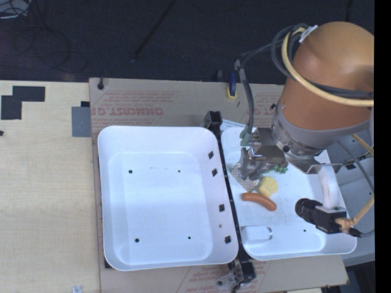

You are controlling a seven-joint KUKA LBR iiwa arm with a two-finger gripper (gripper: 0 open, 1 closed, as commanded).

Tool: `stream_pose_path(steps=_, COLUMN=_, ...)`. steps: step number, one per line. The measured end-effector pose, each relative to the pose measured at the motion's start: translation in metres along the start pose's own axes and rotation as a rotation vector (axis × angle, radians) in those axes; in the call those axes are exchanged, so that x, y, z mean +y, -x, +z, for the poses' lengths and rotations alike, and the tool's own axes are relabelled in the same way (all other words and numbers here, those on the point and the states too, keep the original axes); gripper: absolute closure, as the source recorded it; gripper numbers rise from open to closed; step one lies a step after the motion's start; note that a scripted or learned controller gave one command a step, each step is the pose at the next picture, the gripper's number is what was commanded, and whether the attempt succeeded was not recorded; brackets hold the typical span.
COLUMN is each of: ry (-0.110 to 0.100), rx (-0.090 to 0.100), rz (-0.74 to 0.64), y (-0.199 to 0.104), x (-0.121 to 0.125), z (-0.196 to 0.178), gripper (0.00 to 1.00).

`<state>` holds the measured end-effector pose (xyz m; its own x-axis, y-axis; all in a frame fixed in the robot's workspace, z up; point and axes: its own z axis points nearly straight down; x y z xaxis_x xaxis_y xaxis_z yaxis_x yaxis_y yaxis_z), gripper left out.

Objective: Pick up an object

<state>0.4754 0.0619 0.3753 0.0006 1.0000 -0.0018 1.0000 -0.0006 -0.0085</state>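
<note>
One gripper [247, 170] hangs low over the right bin [305, 244], close to that bin's left wall. The arm's big orange-banded wrist crowds in from the upper right. From this slant it cannot be told whether the gripper is spread or closed, and nothing can be made out as grasped in it. A greyish blur sits right under its tip, too unclear to name.

Places below are given from the gripper, as the view shows them.

- One yellow piece [267, 185] lies just beside it to the lower right. It is lumpy and looks like a short stub of corn. Whether the two touch cannot be told.
- One small green bit [281, 170] sits to the right of the gripper, against the top of the yellow piece.
- One orange piece [259, 201] lies below the gripper. It is long, rounded like a sausage and tilted down to the right, and its upper side is just beside the yellow piece.
- One pale, rounded item [256, 232] rests farther below, well apart, near the bin's front rim.
- One white curved strip [324, 191] stands well off to the right.

Two white bins are on the bench, and the left bin [107, 163] lies across the dark divider to the gripper's left.
</note>
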Motion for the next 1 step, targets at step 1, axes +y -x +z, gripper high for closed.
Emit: stream_pose_path(steps=1, ry=0.013, rx=0.002, rz=-0.003, y=-0.0209, x=0.0233, z=-0.0847, gripper=1.0)
